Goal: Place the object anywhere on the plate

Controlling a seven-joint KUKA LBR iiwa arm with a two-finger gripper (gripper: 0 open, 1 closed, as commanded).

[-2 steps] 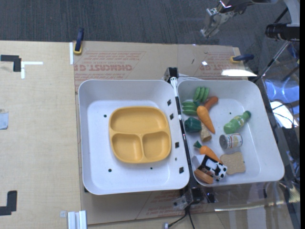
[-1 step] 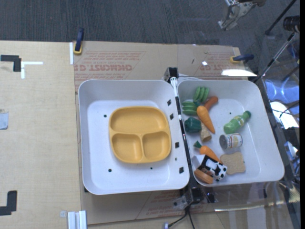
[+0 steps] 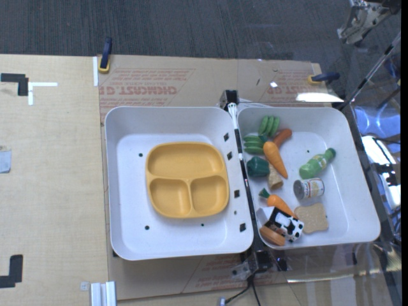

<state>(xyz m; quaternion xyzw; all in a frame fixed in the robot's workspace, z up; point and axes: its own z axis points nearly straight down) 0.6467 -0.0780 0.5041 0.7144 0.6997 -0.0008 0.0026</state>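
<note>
A yellow three-compartment plate (image 3: 187,178) lies in the left white bin (image 3: 121,190), with nothing on it. The right white bin (image 3: 347,171) holds several toy foods: a long orange carrot (image 3: 275,158), a green pea pod (image 3: 269,124), a green cucumber (image 3: 254,144), a dark green pepper (image 3: 257,166), a green bottle (image 3: 317,164), a small tin can (image 3: 309,188), a bread slice (image 3: 312,218), a black-and-white cow (image 3: 284,224) and a short carrot (image 3: 278,203). My gripper (image 3: 358,19) hangs at the top right, well beyond both bins and far from every object.
Both bins rest on a cardboard sheet (image 3: 166,85) held by blue-and-yellow clamps (image 3: 105,53) on a wooden bench (image 3: 44,171). A black latch (image 3: 229,98) sits where the bins meet. Metal framing (image 3: 382,164) runs along the right bin's outer side.
</note>
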